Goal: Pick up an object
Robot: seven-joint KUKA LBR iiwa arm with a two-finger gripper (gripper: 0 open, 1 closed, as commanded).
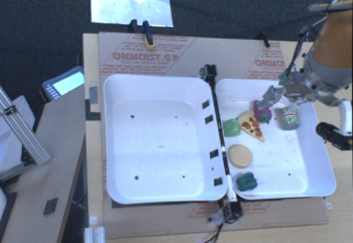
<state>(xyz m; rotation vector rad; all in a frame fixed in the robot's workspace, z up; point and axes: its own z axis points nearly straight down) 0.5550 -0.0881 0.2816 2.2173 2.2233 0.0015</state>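
I see the gripper (274, 95) hanging in the right bin (314, 181), its fingers a little apart and pinching nothing. Just beneath their tips lies the purple toy (263, 112), touching the pizza slice (252, 126). I judge it light, stiff, slick plastic, best pinched across its narrow middle.

Grey arm (330, 71), orange band, seemingly metallic tool (274, 96), thin cables.

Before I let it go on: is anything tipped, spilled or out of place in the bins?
Nothing stands out. The pizza slice, tan disc, dark green piece, light green piece, purple piece and small can all lie inside the right bin.
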